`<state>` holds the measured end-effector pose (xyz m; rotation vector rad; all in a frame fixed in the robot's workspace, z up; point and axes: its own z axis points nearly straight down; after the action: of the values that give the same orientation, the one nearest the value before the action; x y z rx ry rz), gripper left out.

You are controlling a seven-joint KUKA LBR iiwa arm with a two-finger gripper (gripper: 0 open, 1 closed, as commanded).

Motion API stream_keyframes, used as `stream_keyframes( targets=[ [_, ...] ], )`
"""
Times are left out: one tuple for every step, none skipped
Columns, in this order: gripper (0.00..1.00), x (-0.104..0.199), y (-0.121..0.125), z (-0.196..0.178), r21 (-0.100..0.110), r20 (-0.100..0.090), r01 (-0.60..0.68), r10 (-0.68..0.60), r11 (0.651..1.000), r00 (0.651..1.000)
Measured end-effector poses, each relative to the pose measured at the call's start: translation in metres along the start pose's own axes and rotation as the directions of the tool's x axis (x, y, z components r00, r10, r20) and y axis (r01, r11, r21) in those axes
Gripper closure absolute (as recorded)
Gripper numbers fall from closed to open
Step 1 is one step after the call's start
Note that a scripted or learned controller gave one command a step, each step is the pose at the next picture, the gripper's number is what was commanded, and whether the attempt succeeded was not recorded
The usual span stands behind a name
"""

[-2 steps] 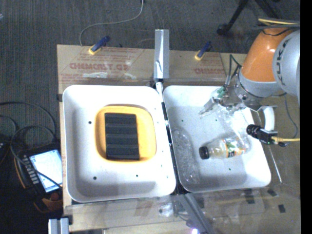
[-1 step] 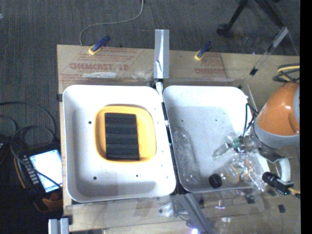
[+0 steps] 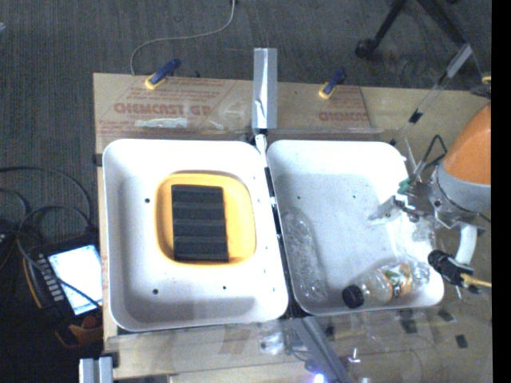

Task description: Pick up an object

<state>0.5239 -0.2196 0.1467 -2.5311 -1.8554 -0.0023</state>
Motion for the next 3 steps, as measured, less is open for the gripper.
stream_keyframes(
  targets=[
    [0.0, -0.006, -0.04, -0.065, 0.001, 0.004, 0.15, -0.15, 0.989, 0.989],
    [0.0, -0.009, -0.04, -0.03, 0.003, 0.003, 0.259, -0.259, 0.966, 0.966],
    [0.0, -0.007, -0.04, 0.027, 0.003, 0.002, 0.367, -0.367, 0.93, 0.93]
  ],
)
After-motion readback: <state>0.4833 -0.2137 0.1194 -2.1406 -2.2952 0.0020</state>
